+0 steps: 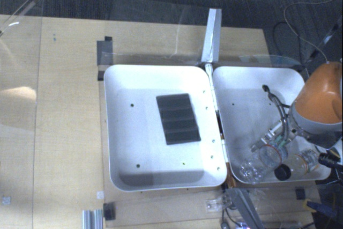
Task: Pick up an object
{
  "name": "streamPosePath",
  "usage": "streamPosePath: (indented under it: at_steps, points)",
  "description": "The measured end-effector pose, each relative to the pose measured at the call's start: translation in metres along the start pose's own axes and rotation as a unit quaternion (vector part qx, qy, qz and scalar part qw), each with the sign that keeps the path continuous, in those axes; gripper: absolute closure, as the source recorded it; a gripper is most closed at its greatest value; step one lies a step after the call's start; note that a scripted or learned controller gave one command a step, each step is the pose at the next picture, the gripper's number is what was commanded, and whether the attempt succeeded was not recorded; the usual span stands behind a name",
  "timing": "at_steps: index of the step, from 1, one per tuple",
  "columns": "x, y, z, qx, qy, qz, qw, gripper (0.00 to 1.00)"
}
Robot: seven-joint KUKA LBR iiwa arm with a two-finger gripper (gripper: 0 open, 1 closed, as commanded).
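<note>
We see the gripper (266,146) low in the right bin (241,88) over clear plastic items (256,164), but cannot tell its fingers' state.

No readable text, labels, brands or numbers anywhere. The dark ribbed pad (178,118) in the left bin (120,115) carries no print, and the clear items in the right bin (241,94) are too blurred to read.

Dark ribbed slab (178,118) in left bin (123,88), tool (270,146) over clear objects (257,166) in right bin (241,94)
</note>
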State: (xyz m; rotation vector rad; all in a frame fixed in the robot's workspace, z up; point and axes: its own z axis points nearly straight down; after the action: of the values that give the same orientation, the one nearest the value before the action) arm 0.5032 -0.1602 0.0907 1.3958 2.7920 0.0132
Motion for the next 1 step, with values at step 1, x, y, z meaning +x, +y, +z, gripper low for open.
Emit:
streamPosePath:
  at_steps: [1]
  points:
    - [-0.0119,0.0019,0.0016,0.003,0.002,0.157,0.9875,0.0]
